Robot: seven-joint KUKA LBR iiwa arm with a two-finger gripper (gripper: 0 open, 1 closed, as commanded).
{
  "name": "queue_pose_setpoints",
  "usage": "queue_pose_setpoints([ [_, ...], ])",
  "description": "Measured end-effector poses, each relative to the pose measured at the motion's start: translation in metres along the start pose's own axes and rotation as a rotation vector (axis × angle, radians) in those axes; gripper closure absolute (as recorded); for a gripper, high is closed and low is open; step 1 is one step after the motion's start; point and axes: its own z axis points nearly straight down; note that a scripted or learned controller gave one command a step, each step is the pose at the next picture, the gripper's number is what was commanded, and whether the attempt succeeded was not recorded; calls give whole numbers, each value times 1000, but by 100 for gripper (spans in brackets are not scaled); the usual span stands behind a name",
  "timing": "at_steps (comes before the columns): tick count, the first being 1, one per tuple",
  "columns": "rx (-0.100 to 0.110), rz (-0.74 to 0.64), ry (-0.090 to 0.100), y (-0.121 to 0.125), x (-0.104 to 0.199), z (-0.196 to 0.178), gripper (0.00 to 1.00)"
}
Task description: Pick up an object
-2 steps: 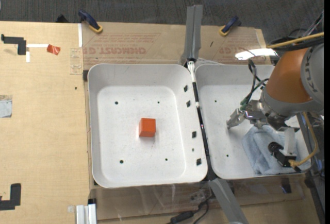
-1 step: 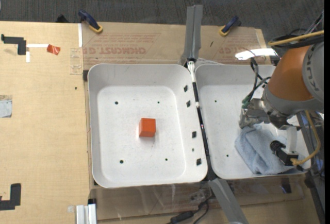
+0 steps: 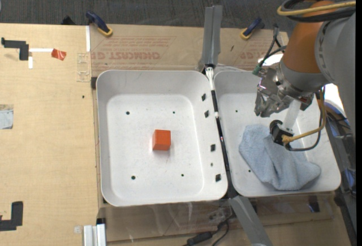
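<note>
Your gripper (image 3: 266, 108) hangs over the right bin (image 3: 237, 126), with the grey-blue cloth (image 3: 277, 161) just below it toward the near rim; you cannot tell its state.

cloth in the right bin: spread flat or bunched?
Bunched. The blue-grey cloth lies crumpled with folds in the right bin, not flat.

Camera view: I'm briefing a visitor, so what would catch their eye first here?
Probably the orange block, alone near the middle of the left bin. Next, the grey arm's gripper over the right bin, just above a crumpled blue-grey cloth.
</note>
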Motion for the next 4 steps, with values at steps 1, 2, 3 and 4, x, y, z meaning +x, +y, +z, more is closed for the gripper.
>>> queue_pose_setpoints([
  [1,1,313,-1,-10,9,-24,100],
  [2,1,487,-1,-8,75,-121,100],
  [3,1,648,-2,-22,82,-168,100],
  [4,2,381,-3,-63,69,-140,100],
])
